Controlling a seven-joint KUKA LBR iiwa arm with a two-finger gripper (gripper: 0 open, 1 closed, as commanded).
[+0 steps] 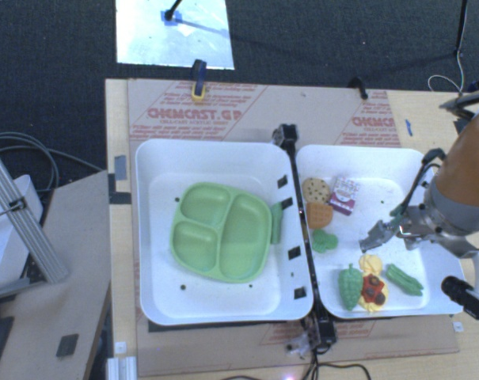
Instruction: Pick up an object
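**Arm poised over the toy food, nothing lifted yet**

From my remote seat, the bench [247, 105] carries two white bins side by side. The left bin [156, 172] holds a green divided tray [222, 232]; the right bin [366, 158] holds the toy food I can choose from. The arm [467, 176] reaches in from the right, and its gripper [375, 239] hangs low over the middle of the right bin, just above a yellow and red piece [372, 285]. I see nothing between the jaws, and I cannot tell whether they are spread or closed. Near that piece lie a green leafy piece [349, 286] and a green pod [404, 279]; farther up the bin sit a cookie [315, 188], an orange round [319, 214], a small green piece [325, 241] and a pink and white packet [344, 194].

To do this step well, I judge I should settle on one target, probably the yellow and red piece right below. I would centre the jaws over it and descend straight. The leafy piece lies close beside it and could get nudged or caught, so I would turn the jaws to straddle the target alone.
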